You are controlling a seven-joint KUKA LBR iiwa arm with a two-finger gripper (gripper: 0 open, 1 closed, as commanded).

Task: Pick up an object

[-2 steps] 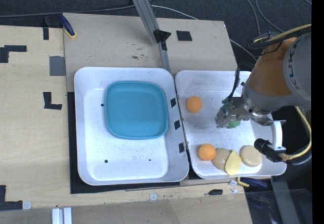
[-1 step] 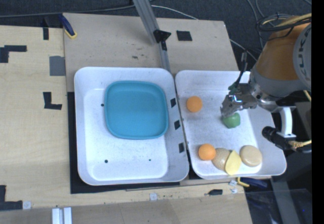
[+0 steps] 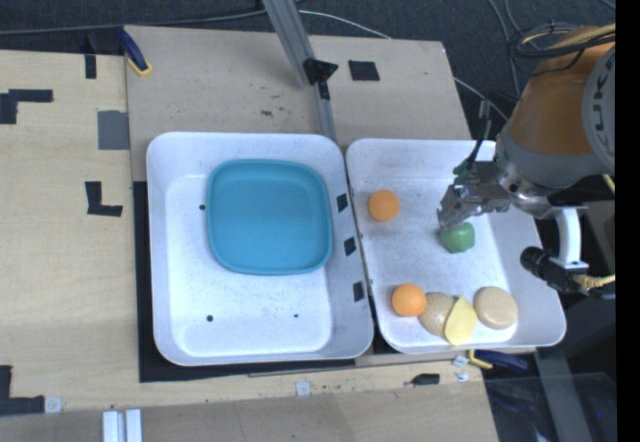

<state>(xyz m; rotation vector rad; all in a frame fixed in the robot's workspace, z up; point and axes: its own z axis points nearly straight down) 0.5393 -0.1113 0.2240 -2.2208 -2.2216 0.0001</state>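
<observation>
My gripper hangs low over the right bin, directly above a small green object that lies under its fingertips. Whether the fingers touch or hold the green object cannot be told from this angle. An orange ball lies to the left of it. Along the bin's front edge sit another orange ball, a tan piece, a yellow piece and a beige round piece.
The left bin holds a blue square plate. A grey metal pole slants across the back of the bench. Cables run behind the right bin. The arm's grey and orange body stands over the right bin's far right side.
</observation>
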